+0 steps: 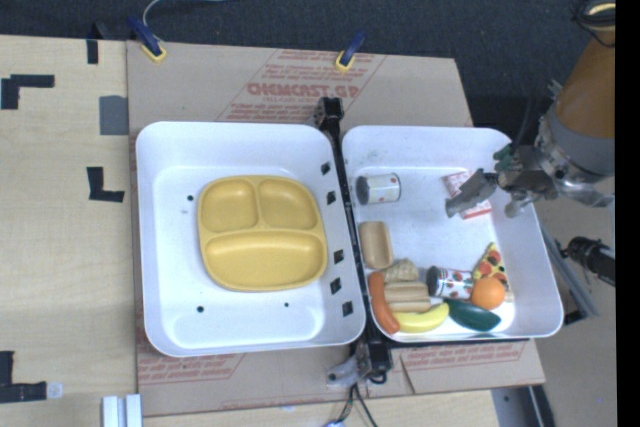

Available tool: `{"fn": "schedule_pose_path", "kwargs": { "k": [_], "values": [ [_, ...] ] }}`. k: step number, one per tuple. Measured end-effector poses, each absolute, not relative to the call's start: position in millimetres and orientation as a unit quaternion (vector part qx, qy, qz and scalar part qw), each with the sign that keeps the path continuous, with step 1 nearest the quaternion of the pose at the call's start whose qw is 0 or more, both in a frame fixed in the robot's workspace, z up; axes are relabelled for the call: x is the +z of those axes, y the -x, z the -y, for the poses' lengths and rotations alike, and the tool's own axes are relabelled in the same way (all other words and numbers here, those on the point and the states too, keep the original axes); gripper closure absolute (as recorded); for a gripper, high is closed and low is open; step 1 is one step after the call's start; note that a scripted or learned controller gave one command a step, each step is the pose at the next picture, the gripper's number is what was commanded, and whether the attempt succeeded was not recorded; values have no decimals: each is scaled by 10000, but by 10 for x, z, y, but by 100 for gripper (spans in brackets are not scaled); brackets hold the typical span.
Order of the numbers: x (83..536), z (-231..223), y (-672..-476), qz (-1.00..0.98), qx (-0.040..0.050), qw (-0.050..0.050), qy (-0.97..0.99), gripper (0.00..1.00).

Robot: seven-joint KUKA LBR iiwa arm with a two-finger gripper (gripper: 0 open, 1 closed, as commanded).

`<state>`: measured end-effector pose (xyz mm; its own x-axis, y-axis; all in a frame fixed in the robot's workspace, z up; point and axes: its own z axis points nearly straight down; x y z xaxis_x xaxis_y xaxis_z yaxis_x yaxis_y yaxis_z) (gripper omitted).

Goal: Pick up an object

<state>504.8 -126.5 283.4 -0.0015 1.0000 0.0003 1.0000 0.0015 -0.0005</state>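
Two white bins sit side by side on the desk, and the clip strip [338, 215] where they meet serves as the landmark. Left of the strip, the left bin [165, 245] holds one yellow divided plate [263, 232], lying flat near the bin's middle. Right of the strip, the right bin [425, 155] holds the small things. Just beside the strip lie one silver can [379, 188] on its side, one tan block [376, 244] below it, one orange carrot [377, 296] and one bread piece [404, 287]. Further from the strip, along the bin's lower edge, lie one banana [424, 318], one small bottle [451, 283], one green vegetable [474, 317], one orange fruit [488, 294] and one pizza slice [489, 262]. One red-and-white packet [466, 188] lies higher up. The gripper [492, 198] hangs over that packet, far right of the strip, its jaws spread wide with nothing between them.
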Motion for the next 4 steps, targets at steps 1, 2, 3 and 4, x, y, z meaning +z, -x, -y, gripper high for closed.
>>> {"fn": "schedule_pose_path", "kwargs": {
  "k": [1, 2, 3, 4],
  "values": [
    [1273, 1587, -4825, 7070, 9, 22, 7073, 0],
    [873, 1848, -4960, 7085, -32, 0, 7057, 0],
    [970, 1864, -4966, 7081, -28, -37, 7061, 100],
    [2038, 1316, -4939, 7077, -1, -1, 7065, 100]
  ]
}}
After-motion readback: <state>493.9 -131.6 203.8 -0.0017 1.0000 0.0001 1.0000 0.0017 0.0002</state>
